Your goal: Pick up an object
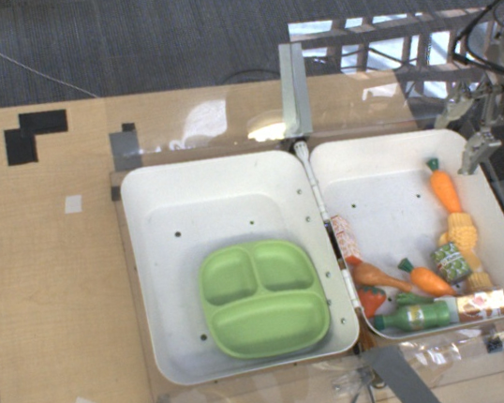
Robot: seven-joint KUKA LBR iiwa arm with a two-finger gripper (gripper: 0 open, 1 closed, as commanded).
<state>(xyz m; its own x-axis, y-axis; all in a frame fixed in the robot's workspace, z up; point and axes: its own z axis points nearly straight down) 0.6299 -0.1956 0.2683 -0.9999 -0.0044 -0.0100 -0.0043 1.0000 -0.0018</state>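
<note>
Where toys crowd the right bin (388, 165), a smooth green plate (264, 298) has three compartments.

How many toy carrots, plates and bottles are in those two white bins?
Orange toy carrots: 3
Green divided plastic plate: 1
Green plastic bottle: 1
Total: 5

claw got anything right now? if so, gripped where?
Nothing held. The claw sits over the right bin's far right corner, with no object between its fingers; the nearest toy, a carrot, lies apart below it.
</note>
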